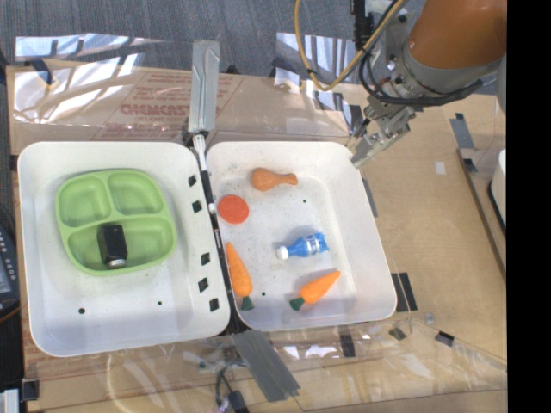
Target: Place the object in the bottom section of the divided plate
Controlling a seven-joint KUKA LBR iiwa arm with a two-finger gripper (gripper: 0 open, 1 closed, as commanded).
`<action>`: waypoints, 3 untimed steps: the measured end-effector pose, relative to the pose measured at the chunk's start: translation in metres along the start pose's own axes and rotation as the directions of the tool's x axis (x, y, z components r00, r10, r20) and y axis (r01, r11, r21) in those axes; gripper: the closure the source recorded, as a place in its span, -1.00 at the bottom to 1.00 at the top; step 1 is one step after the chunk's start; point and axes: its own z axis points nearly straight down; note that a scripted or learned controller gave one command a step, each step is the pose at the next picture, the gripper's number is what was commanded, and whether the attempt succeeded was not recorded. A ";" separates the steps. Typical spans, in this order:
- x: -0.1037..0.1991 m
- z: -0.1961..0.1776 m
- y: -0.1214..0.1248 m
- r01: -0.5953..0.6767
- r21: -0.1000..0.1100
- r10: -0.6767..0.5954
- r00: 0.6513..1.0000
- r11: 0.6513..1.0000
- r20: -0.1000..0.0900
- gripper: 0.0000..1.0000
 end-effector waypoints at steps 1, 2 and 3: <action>-0.029 0.026 0.000 0.472 -0.004 -0.472 0.882 0.882 0.003 1.00; -0.107 0.014 0.031 0.670 -0.002 -0.670 0.743 0.743 0.003 1.00; -0.084 0.029 -0.028 0.870 0.003 -0.870 0.494 0.494 -0.004 1.00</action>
